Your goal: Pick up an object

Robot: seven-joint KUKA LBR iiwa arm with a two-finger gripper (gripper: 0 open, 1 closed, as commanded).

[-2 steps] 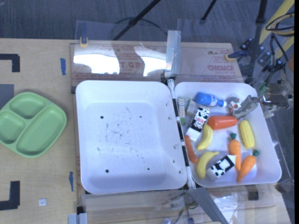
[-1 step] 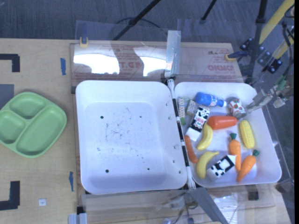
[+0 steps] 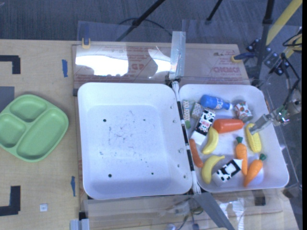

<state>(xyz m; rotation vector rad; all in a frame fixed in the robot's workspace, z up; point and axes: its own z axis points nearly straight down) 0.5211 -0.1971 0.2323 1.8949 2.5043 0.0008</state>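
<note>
The right bin [image 3: 276, 176] holds several toy foods. Among them are a blue bottle [image 3: 214, 102], an orange-red sausage [image 3: 228, 125], two bananas [image 3: 211, 141] [image 3: 209, 166], two carrots [image 3: 241, 152] [image 3: 253, 170], a yellow corn cob [image 3: 254, 139] and two black-and-white cartons [image 3: 206, 121] [image 3: 229, 170]. My gripper [image 3: 261, 123] shows as a slim grey part. It reaches in over the bin's right rim, with its tip just above the corn cob. Nothing is seen held in it.
The left bin [image 3: 129, 133] is bare white with a few dark specks. A green divided plate [image 3: 31, 127] lies on the bench at the far left. Clear plastic walls [image 3: 144, 61] stand behind both bins. Stands and cables crowd the right edge [image 3: 283, 56].
</note>
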